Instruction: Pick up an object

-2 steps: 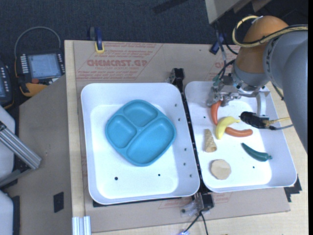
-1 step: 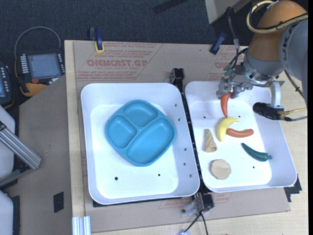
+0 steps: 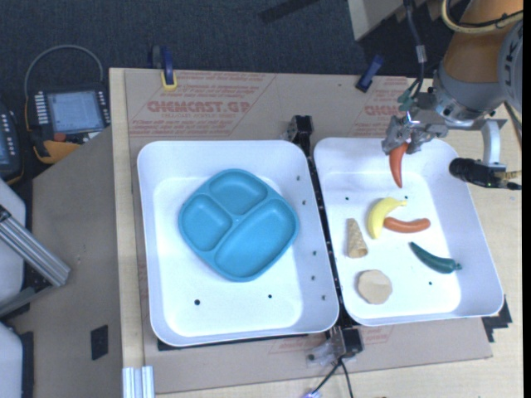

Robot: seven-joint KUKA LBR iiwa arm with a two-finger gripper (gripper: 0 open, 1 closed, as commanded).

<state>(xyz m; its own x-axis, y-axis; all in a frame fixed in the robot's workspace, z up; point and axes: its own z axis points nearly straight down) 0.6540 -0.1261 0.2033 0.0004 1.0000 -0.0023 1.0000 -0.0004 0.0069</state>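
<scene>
Hand (image 3: 404, 139): clamped on red chili pepper (image 3: 397, 165) at stem end, over right bin (image 3: 473, 222) | Handling: light, smooth, slippery; grip near stem appears adequate.

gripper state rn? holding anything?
Gripper: shut on the red chili pepper, which hangs from its fingers above the right bin.

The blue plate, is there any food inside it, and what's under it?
The blue plate has three compartments, and no food shows in any of them. It lies in the left white bin. The bin floor directly beneath the plate is covered, so that part cannot be seen.
</scene>
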